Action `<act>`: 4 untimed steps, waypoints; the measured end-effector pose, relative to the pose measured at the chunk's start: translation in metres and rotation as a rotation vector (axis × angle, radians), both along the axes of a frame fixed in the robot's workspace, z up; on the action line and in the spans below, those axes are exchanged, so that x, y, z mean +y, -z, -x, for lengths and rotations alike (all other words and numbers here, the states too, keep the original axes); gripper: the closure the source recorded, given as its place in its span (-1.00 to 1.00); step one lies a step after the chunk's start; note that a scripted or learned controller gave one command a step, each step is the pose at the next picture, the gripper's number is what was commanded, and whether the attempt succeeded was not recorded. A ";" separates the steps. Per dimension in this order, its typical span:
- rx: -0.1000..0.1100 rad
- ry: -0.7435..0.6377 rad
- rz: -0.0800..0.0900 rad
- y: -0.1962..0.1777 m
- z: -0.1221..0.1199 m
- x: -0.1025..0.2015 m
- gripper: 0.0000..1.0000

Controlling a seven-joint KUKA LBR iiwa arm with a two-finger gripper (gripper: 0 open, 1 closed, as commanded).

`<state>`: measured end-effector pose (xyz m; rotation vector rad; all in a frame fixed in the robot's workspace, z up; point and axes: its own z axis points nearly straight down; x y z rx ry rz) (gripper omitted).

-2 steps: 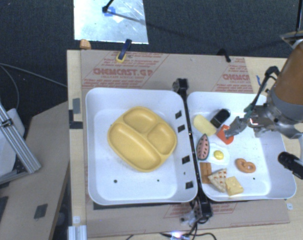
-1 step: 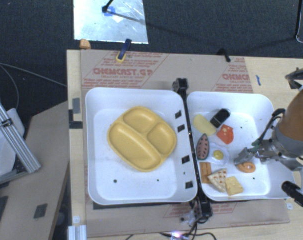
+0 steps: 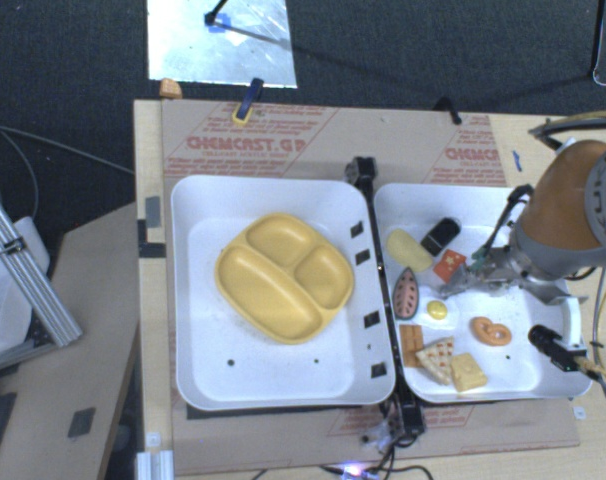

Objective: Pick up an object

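The right bin (image 3: 503, 200) holds several toy foods. My gripper (image 3: 461, 280) is low over the middle of this bin, reaching in from the right. Its tip is just right of a small red block (image 3: 448, 264) and above a small yellow round piece (image 3: 437, 311). A black oblong piece (image 3: 440, 234) and a pale yellow oblong piece (image 3: 407, 250) lie toward the bin's far left. A watermelon slice (image 3: 406, 293) rests by the left wall. An orange pretzel (image 3: 491, 332) sits below the gripper. I see nothing held.
A cracker (image 3: 411, 341), a pizza-like wedge (image 3: 435, 358) and a cheese block (image 3: 469, 373) lie at the right bin's near edge. The left bin (image 3: 198, 268) holds a yellow divided plate (image 3: 283, 276). A black divider (image 3: 375, 268) separates the bins.
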<state>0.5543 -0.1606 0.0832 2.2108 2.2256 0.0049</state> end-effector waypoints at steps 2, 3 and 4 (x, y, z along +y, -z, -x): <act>0.000 0.000 -0.001 -0.002 -0.084 0.056 -1.00; 0.001 0.013 0.005 -0.003 -0.071 -0.047 -1.00; 0.000 0.002 0.000 -0.003 -0.082 -0.046 -1.00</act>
